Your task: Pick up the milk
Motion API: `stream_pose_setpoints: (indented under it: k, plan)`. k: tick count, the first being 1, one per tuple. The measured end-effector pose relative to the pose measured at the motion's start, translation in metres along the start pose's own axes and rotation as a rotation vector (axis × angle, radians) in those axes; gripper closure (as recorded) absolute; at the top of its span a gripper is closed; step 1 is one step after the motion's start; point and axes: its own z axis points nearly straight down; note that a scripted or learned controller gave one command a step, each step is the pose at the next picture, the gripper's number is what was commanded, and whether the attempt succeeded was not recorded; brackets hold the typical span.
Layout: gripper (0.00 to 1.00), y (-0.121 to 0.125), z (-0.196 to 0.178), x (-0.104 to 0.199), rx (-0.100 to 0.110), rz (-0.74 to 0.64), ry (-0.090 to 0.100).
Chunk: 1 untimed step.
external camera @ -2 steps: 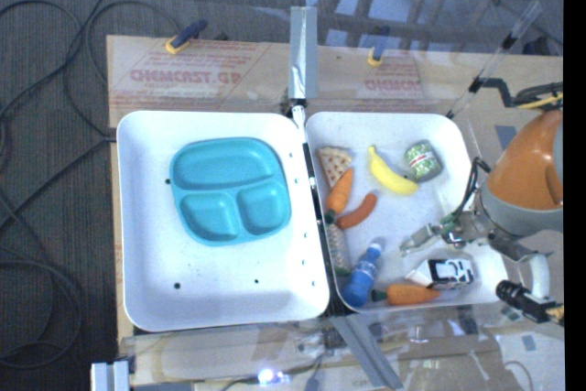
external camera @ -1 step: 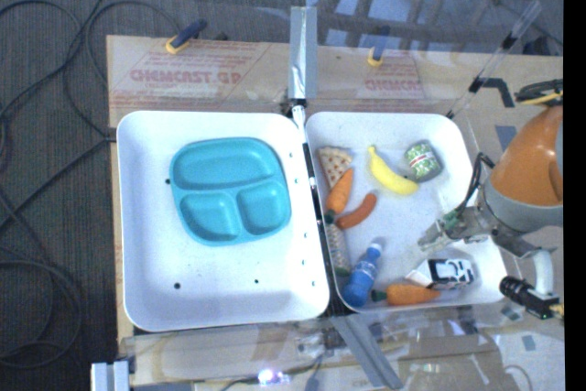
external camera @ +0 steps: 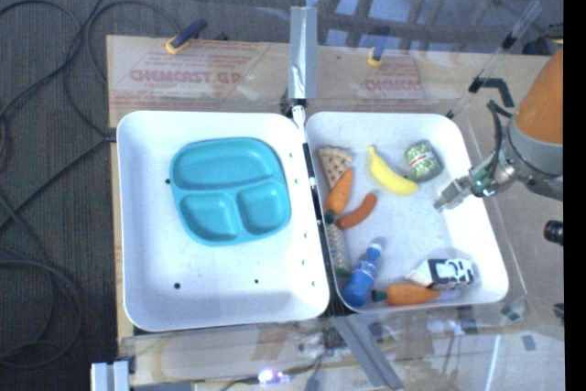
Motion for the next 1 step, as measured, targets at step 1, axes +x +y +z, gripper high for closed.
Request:
stream_pose_setpoints:
  k: [1]
  plan:
    - [0.00,-0.0001,0.0000,0.0000,0.000,0.000,0.000]
